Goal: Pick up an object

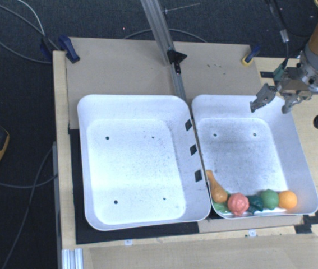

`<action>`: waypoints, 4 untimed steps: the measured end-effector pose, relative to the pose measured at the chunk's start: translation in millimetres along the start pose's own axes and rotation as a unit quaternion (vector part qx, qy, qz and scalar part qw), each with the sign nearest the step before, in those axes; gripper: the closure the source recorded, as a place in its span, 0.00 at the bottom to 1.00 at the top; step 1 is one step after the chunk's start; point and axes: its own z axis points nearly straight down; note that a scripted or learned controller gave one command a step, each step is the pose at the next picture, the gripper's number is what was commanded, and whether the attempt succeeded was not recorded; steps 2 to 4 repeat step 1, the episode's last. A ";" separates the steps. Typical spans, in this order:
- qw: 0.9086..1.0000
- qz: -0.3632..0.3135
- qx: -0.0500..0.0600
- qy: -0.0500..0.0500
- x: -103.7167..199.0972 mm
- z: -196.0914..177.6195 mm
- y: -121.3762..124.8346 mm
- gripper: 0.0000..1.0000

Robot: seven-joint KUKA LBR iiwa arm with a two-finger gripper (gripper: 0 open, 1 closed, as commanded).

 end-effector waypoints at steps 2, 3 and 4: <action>1.000 0.003 -0.002 -0.001 -68.2 -52.6 -45.9 0.00; 1.000 0.003 -0.002 -0.001 -68.2 -52.6 -45.9 0.00; 1.000 0.003 -0.002 -0.001 -68.2 -52.6 -45.9 0.00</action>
